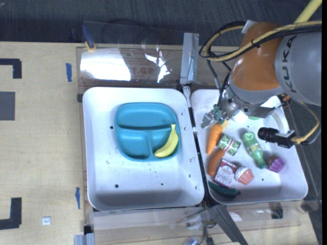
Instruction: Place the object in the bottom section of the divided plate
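A blue divided plate (pixel 143 129) lies in the left bin (pixel 102 177). A yellow banana (pixel 168 144) rests on the plate's lower right compartment, partly over the rim. My gripper (pixel 217 116) hangs low over the right bin (pixel 291 185), near its upper left corner. It is just above the top end of an orange carrot (pixel 214 137), and nothing shows as held. The grey and orange wrist hides much of the gripper.
The right bin also holds a second orange piece (pixel 214 161), a green and white can (pixel 228 145), a green bottle (pixel 254 148), a purple item (pixel 276 164), a red and white packet (pixel 225 173), a pink cup (pixel 245 175) and a dark green item (pixel 225 190).
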